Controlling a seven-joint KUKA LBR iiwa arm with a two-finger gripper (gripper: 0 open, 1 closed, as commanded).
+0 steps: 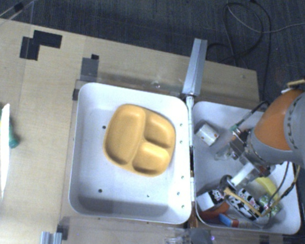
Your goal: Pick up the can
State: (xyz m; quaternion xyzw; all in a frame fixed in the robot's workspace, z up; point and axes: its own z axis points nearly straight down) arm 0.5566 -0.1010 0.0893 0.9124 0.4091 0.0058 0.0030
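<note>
While your gripper (231,148) hangs in the right bin (291,226) just beside the can (206,134), you cannot tell how wide it stands.

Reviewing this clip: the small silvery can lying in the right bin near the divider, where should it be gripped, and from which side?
The can lies tipped on its side, apart from the clutter. Probably best to come straight down and pinch across its round body; its ends look less accessible.
</note>
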